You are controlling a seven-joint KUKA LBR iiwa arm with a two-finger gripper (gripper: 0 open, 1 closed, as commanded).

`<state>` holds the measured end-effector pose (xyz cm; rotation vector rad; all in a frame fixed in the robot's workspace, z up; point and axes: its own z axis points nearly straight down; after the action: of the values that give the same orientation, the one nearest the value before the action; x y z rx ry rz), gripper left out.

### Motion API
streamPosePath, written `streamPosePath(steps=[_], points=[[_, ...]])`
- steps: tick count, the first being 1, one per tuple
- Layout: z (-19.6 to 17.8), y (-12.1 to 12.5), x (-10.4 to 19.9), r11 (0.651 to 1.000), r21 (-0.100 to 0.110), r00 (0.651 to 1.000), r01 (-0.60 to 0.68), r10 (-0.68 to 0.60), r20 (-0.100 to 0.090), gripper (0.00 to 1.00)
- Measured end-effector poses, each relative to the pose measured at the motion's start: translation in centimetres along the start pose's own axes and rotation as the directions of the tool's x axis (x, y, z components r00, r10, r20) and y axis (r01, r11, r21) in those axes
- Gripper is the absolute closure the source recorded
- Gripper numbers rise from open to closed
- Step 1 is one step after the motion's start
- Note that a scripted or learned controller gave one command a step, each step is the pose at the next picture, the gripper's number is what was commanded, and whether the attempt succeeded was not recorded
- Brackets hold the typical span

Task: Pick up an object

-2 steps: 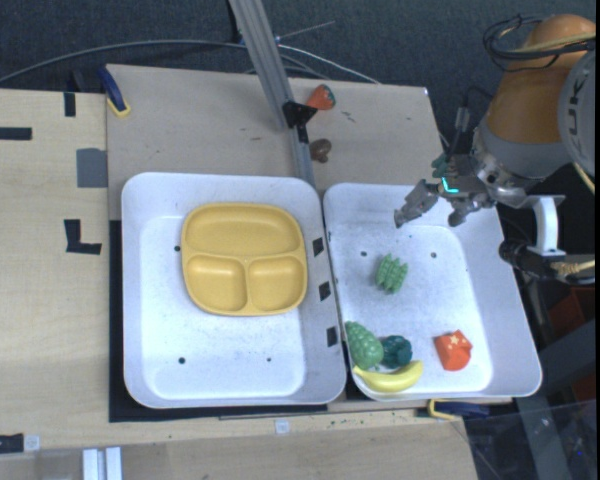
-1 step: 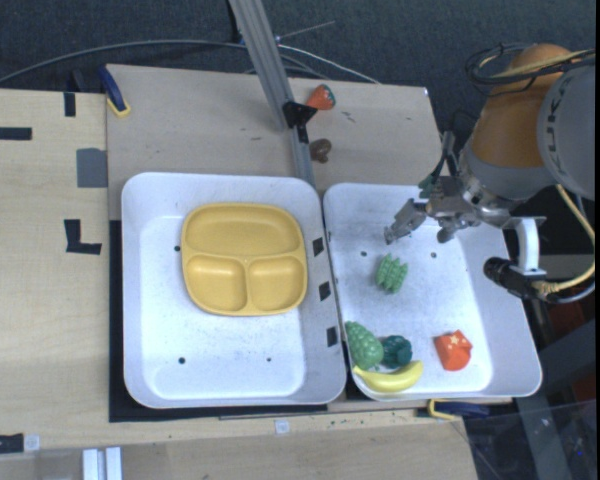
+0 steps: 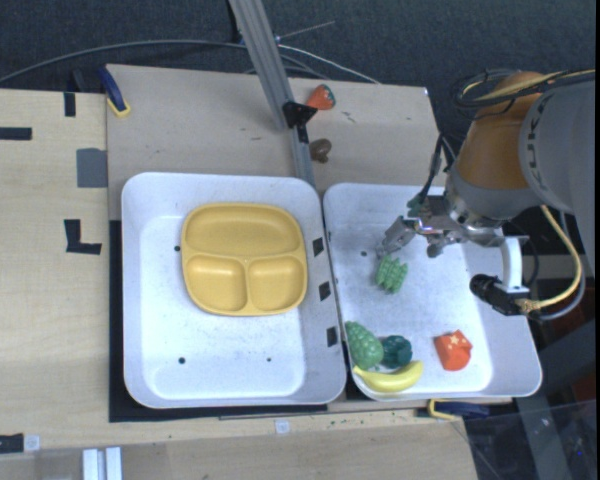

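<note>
My gripper (image 3: 417, 243) hangs over the upper middle of the right bin (image 3: 510, 368), its fingers spread open with nothing between them. A light green bunch of grapes (image 3: 390, 273) lies just below and left of the left fingertip (image 3: 395, 240), apart from it. Along the bin's front edge lie a green leafy vegetable (image 3: 362, 344), a dark green item (image 3: 397, 349), a yellow banana (image 3: 392, 377) and a red item (image 3: 453, 350).
The left bin (image 3: 150, 368) holds a yellow divided plate (image 3: 245, 258). A grey pole (image 3: 265, 48) slants down to the divider between the bins. The arm's body and yellow cable (image 3: 555, 298) crowd the right bin's right side.
</note>
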<state>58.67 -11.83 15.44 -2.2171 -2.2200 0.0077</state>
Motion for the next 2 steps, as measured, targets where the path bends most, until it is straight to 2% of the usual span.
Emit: streamPosePath(steps=[1, 2], points=[[5.7, -1.1, -0.1, 1.000, 0.002, 1.000, 0.000, 0.000, -0.001, 0.00], [4.4, -1.0, 0.0, 1.000, -0.003, 1.000, 0.002, -0.002, -0.002, 1.00]])
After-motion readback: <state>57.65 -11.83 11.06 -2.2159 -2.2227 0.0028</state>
